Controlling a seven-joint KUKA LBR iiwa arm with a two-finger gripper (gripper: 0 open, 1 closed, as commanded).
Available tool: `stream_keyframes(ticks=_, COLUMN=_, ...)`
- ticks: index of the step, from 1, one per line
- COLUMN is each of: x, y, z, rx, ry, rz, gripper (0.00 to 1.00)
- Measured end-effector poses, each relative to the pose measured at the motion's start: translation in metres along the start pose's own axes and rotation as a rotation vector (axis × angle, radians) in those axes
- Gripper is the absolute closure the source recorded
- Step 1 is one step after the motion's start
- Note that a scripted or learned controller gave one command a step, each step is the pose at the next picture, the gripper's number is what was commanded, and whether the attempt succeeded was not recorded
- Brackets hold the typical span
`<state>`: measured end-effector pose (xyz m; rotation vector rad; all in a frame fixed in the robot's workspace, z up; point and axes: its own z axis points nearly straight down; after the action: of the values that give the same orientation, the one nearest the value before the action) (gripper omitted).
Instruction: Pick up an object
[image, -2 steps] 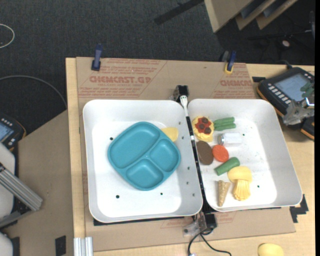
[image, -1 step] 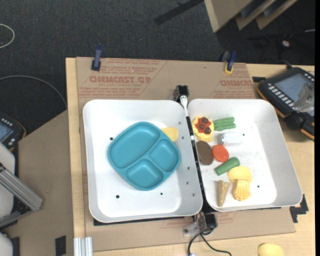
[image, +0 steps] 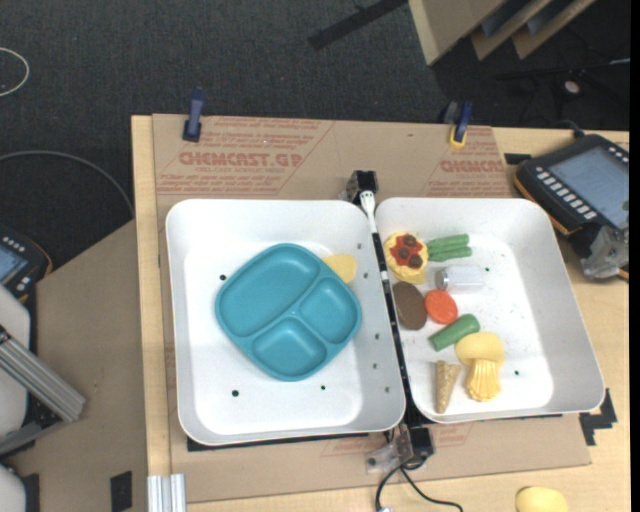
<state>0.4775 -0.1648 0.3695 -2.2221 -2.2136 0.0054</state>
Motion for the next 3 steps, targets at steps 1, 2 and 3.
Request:
stream_keyframes(ticks=1, x=0.041, y=0.002, z=-0.072, rx=-0.016, ry=-0.003, rz=-0.009, gripper=1.0)
stream_keyframes(ticks=2, x=-0.025, y=0.001, z=0.014, rx=0.002, ry=-0.001, rz=0.003, gripper=1.0)
stream_keyframes(ticks=3, x=0.028, y=0.003, z=-0.085, rx=-0.02, ry=-0.004, rz=-0.01, gripper=1.0)
